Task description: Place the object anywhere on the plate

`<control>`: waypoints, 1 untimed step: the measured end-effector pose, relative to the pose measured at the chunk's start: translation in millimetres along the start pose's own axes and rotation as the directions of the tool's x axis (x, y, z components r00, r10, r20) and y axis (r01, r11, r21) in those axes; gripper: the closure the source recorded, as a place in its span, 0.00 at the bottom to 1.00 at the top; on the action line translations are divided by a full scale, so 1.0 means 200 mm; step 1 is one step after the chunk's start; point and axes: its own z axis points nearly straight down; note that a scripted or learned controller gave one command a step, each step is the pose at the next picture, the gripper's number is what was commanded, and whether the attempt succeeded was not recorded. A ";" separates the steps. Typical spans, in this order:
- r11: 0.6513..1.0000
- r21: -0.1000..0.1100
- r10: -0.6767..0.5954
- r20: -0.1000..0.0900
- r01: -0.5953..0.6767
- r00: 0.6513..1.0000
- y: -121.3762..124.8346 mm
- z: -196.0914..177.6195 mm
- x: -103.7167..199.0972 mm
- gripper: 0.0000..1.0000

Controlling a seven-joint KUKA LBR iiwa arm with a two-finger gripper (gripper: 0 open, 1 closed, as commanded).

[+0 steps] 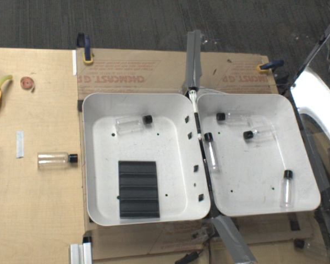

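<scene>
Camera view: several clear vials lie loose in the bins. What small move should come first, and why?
Probably bring the arm in over the right bin toward the vial with a black cap near its right wall. It lies apart from the other vials, on the arm's side. The dark ribbed plate sits bare in the left bin, so nothing has been placed yet.

Clear vial w/ black cap (56, 159) lies on wooden bench (33, 202), near red disc (26, 83).
</scene>
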 end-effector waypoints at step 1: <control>1.000 -0.001 -0.001 -0.001 0.001 1.000 0.00 0.00 0.03 0.00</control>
